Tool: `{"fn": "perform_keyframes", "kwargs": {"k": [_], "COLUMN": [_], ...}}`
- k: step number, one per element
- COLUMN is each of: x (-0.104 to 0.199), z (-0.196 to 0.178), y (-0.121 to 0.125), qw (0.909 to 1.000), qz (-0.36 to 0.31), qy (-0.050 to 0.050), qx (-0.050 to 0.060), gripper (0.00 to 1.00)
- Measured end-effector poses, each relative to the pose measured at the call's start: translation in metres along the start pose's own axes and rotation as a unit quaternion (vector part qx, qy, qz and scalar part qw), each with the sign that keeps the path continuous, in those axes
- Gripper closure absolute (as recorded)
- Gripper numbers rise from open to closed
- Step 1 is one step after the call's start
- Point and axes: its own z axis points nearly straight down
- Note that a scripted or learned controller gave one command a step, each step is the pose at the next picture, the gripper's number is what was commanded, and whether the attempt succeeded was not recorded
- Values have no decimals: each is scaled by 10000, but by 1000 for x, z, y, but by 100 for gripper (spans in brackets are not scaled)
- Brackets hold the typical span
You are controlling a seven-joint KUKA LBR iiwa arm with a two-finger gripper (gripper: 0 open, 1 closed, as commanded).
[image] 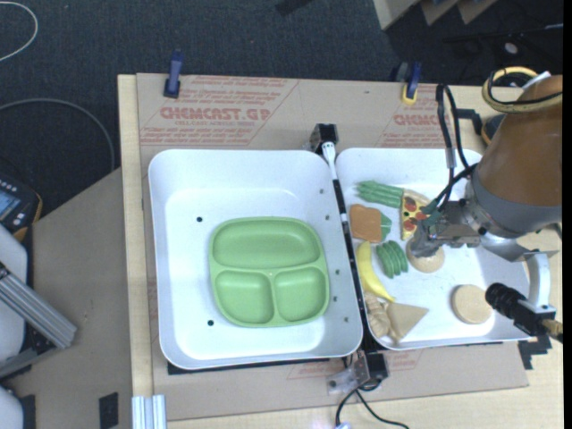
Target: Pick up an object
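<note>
Camera view — tan round object [426, 259] under hand [429, 236]

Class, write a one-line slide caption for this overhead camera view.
Grey robot arm's gripper poised low among toy foods in the right white bin; green three-compartment plastic tray sits in the left white bin.

Single fixed camera, mounted above the table [268, 105], looking down at a slant. Mid-range: both white bins fit in frame, left bin [170, 239] centre-left, right bin [447, 164] centre-right. Dark floor across the top of frame. Arm [527, 159] enters from the right edge.
</note>
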Motion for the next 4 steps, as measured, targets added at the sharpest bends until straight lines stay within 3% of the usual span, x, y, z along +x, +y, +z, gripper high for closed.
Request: {"fn": "perform_keyframes", "kwargs": {"k": [1,2,3,4], "x": [134,96,100,125], "z": [-25,-222,-164,-100], "y": [-1,3,0,-1], "qw": [10000,10000,9999,9999], "qz": [-22,48,50,35], "qy": [14,8,-5,-3], "qx": [46,-39,103,115], "gripper": [100,100,100,100]}}
